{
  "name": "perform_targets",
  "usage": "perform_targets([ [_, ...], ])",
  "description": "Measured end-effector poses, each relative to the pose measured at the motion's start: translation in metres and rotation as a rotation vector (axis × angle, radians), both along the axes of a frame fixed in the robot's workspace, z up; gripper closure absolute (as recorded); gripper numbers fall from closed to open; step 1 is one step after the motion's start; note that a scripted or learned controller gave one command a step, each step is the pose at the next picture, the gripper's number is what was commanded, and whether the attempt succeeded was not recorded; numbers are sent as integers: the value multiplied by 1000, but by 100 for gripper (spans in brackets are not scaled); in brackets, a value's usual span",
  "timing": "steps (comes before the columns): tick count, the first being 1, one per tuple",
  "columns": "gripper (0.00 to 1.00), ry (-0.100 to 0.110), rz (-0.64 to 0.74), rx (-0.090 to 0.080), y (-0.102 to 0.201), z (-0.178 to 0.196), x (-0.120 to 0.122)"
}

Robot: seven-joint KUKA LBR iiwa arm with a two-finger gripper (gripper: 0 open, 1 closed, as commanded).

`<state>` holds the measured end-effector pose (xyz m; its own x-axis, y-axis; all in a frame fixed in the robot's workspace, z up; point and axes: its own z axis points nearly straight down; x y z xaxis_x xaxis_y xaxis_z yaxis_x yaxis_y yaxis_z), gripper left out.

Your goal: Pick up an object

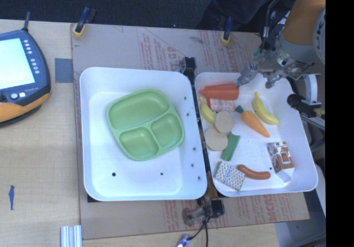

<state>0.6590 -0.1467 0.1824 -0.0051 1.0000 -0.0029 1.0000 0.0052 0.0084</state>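
Observation:
The right bin (301,135) holds several toy foods: a red-orange block (219,91), a yellow banana (264,108), a carrot (253,121), a second banana (207,112), two beige discs (224,122), a green piece (230,146), a sausage (254,173), a patterned packet (225,176) and a brown-and-white box (281,156). My gripper (258,78) hangs over the bin's far edge, just right of the red-orange block and above the banana. It is open, with nothing between its fingers.
The left bin (94,146) holds a green divided plate (145,124). A teach pendant (19,77) lies at the far left of the bench. Clamps (82,21) sit along the board's back edge. A black bracket (189,65) stands between the bins.

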Motion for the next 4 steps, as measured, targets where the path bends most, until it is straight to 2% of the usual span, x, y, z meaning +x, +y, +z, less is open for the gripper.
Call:
perform_targets([
  [1,0,12,6,5,-13,-81,-41],
  [2,0,40,11,14,-19,-100,-68],
  [3,0,23,1,3,19,-96,-57],
  [4,100,17,3,3,16,-82,-50],
])
